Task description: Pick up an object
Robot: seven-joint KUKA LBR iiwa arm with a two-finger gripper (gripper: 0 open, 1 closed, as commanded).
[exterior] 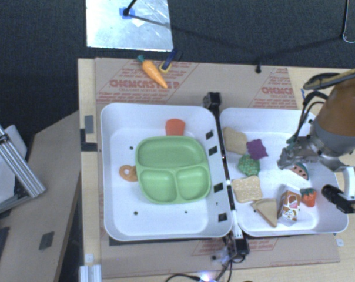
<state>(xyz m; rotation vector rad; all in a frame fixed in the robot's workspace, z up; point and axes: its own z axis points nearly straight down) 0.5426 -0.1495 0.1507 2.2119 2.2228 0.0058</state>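
The gripper hangs low in the right bin, over a small watermelon-like slice; whether it is parted or clamped, I cannot tell from here. That slice lies flat near the bin's right side, partly hidden under the tool. It looks like light, stiff toy plastic, probably slick, so pinching across its thin edges seems best. Just below sit a small carton and a red tomato-like piece. To the left, bare floor separates it from the green broccoli and purple piece. The right wall is close, so lifting straight up looks safest.
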